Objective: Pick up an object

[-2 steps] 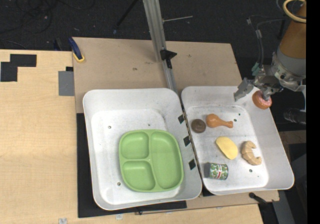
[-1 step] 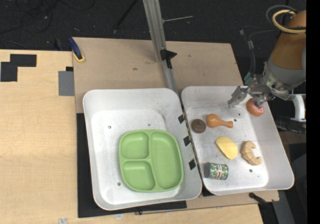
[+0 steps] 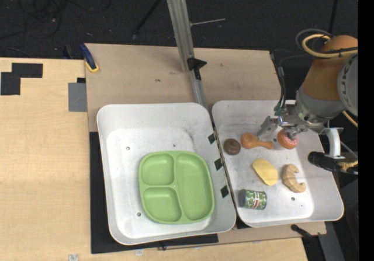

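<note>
My gripper (image 3: 282, 132) hangs low over the back of the right bin (image 3: 327, 210), open, with its fingers spread. A small red-orange round object (image 3: 288, 139) lies on the bin floor right under it, toward the right finger, and I cannot tell whether they touch. An orange drumstick-shaped piece (image 3: 255, 142) lies just left of the gripper, and a brown round piece (image 3: 232, 146) is further left. Nearer the front lie a yellow lump (image 3: 265, 171), a tan croissant-like piece (image 3: 293, 177) and a green can (image 3: 255, 199) on its side.
The left bin (image 3: 117, 119) holds a green divided plate (image 3: 175, 187). A metal post (image 3: 182, 32) rises behind the two bins. The arm's grey and orange body (image 3: 327, 79) stands over the right bin's back right corner.
</note>
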### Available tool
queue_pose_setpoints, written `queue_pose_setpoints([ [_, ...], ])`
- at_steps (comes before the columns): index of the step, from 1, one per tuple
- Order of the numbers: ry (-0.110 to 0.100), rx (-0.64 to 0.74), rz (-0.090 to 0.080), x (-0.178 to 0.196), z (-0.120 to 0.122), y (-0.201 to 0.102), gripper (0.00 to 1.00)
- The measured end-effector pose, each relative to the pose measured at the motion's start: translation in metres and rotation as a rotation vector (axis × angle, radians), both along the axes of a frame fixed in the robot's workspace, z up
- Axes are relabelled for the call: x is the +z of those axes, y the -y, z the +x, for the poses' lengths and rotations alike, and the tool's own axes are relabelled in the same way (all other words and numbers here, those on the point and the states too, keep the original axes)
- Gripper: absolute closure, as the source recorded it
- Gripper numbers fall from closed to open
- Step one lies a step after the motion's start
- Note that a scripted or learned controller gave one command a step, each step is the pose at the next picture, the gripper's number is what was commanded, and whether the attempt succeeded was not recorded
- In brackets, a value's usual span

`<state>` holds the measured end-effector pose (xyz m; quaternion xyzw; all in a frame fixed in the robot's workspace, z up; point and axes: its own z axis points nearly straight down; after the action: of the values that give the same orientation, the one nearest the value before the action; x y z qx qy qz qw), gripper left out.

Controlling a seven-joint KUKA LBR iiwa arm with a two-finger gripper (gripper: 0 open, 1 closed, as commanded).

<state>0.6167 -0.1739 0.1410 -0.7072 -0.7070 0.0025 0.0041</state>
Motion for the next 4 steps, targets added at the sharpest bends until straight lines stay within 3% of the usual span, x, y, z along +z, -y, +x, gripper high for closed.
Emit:
queue_pose_setpoints([
  [1, 0.019, -0.003, -0.007, -0.026, 0.003, 0.003, 0.0],
  [2, 0.007, -0.005, -0.003, -0.022, 0.0, 0.003, 1.0],
  [4, 0.014, 0.001, -0.003, 0.082, -0.006, 0.0, 1.0],
])
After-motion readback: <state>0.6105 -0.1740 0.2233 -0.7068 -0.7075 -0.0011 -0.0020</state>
